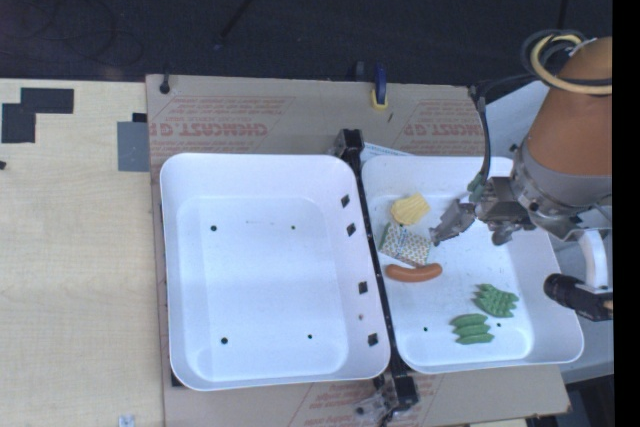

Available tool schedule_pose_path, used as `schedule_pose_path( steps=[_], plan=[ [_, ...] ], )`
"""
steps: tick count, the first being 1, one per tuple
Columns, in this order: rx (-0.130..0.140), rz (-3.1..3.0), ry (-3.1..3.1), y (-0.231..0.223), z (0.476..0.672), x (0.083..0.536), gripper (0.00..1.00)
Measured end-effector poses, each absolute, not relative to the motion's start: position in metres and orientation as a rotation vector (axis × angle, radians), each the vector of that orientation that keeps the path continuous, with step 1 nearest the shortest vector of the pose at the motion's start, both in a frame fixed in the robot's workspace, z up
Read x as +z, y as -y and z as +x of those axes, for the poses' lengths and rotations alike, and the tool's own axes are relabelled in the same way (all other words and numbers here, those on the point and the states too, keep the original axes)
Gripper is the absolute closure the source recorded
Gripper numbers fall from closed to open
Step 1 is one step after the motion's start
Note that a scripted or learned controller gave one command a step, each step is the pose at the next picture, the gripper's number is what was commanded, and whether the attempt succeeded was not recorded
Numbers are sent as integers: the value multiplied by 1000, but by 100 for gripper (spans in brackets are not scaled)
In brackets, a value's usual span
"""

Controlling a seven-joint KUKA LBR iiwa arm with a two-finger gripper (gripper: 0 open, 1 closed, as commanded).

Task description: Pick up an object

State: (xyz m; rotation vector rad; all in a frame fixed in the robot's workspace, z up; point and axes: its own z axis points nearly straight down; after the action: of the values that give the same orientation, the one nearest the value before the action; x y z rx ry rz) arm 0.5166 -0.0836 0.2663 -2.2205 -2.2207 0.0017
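Camera view looks down on two white bins side by side on a cardboard-covered bench. Nearest in the right bin (540, 355) lie two green pea-pod pieces (472, 328) close together, and just beyond them to the right a third green leafy-looking piece (496, 300). Further in, near the bin's left wall, a reddish-brown sausage (413, 272) lies crosswise. Just behind it, touching or nearly so, sits a small patterned grey-and-white packet (403, 243), and beyond that a pale yellow ridged piece (409, 209), like a corn section. That makes six loose things in the right bin.

Reaching in from the right, the grey arm with its orange band (572, 105) bends down over the bin's far right part. Its gripper (445, 227) points leftward and low, the tips just right of the patterned packet and above the sausage. Nothing is visibly between the fingers, and whether they stand apart or together cannot be told.

The left bin (180, 265) shows bare white floor with a few small dark dots.
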Motion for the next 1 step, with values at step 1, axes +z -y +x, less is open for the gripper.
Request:
schedule_pose_path(
  steps=[1],
  plan=[
    [6,-2219,2216,97,488,82,0]
  ],
)
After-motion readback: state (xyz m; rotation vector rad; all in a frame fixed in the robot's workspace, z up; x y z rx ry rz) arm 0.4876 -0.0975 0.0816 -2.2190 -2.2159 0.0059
